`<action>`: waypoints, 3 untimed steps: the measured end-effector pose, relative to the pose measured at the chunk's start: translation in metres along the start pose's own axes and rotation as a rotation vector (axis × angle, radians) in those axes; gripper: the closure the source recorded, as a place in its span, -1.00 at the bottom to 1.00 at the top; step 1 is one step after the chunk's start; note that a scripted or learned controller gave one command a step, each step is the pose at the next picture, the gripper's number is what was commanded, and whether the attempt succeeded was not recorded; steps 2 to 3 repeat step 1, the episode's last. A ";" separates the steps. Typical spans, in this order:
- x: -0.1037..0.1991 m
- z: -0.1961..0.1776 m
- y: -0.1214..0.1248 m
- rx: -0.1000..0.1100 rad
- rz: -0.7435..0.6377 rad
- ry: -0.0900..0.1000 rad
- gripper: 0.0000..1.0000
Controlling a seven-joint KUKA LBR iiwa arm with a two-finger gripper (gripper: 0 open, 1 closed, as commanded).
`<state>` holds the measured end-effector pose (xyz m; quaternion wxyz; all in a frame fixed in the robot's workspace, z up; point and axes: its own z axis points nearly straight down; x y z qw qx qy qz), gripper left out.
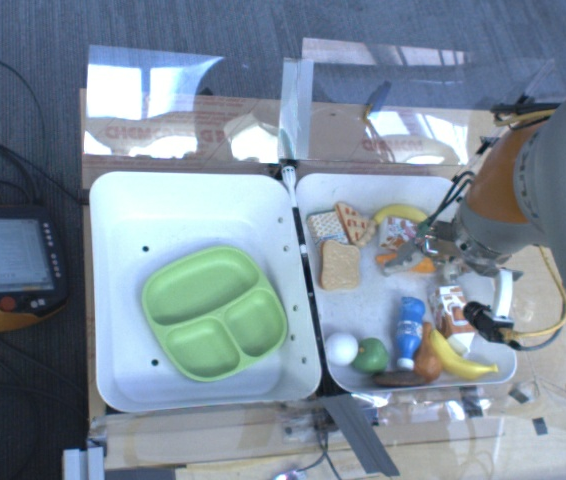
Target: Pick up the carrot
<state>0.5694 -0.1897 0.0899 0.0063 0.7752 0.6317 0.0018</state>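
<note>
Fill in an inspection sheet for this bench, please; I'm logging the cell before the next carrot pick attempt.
Surface: two shallow white bins side by side, left bin and right bin.
Job's things: carrot, orange, in the right bin beside the end effector.
Clutter: green divided tray in the left bin; in the right bin, bananas, blue bottle, white ball, green fruit, crackers.
Grippers: end effector low over the right bin, close to the carrot; finger state unclear.
Cables: black cable on the floor at left.
Surroundings: teach pendant left of the bench.
</note>
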 end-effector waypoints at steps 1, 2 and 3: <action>0.001 -0.011 0.001 -0.001 -0.004 -0.003 1.00; 0.001 -0.011 0.001 -0.001 -0.004 -0.003 1.00; 0.001 -0.011 0.001 -0.001 -0.004 -0.003 1.00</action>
